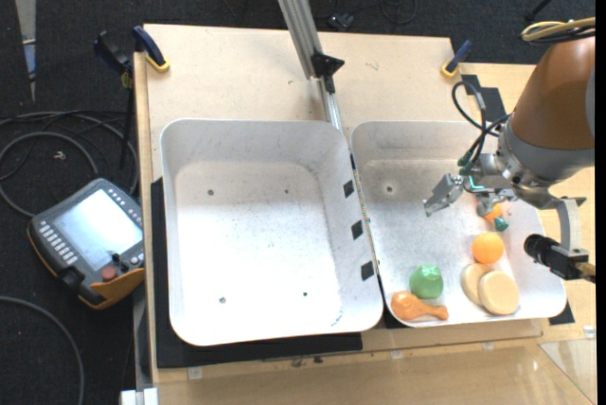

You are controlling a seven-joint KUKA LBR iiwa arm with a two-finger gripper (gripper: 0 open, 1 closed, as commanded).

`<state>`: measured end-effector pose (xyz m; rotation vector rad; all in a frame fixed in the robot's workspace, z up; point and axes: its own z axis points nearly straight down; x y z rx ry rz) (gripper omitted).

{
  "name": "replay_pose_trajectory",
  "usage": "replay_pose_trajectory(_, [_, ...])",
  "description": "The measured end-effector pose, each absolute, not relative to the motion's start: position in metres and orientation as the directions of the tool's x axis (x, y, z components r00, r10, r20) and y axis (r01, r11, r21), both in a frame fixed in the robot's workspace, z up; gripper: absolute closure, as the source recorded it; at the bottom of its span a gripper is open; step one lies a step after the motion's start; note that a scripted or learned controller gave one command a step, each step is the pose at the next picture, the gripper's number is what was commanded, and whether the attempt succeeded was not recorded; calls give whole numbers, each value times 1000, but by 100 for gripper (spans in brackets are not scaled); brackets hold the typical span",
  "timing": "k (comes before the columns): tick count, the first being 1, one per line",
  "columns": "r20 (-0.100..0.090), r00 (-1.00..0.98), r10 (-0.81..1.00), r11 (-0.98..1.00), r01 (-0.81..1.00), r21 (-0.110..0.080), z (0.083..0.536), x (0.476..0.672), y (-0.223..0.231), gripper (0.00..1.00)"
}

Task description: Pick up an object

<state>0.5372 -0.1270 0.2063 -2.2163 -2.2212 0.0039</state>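
Worktop (246,72): pale wood, clamped at its far corners, carrying two white bins side by side.

Left bin (189,157): larger of the pair in view, speckled floor, nothing visible in it.

Right bin (407,152): landmark for the rest. Its contents sit clustered in its near right corner.

Arm (559,110): grey with orange band, reaching in over the right bin's right wall.

Hand (443,195): hangs over the middle of the right bin, grey fingers pointing toward the left wall. Fingers look close together with nothing between them; too small to judge the gap, so cannot tell.

Pendant (90,242): on the floor, well left of both bins.

Objects in the right bin, near right corner:
- Beige disc (497,291), against the near right wall.
- Orange ball (488,248), just behind the disc.
- Green ball (427,281), left of the disc.
- Orange pear-shaped piece (415,306), at the near wall, just in front of the green ball.
- Small orange-and-green item (496,220), behind the orange ball, near the hand's wrist.
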Motion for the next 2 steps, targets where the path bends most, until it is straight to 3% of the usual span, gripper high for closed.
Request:
replay_pose_trajectory(1, [0, 0, 1000, 0, 1000, 0, 208, 538, -127, 0])
replay_pose_trajectory(2, [1, 0, 1000, 0, 1000, -6, 150, 545, -122, 0])
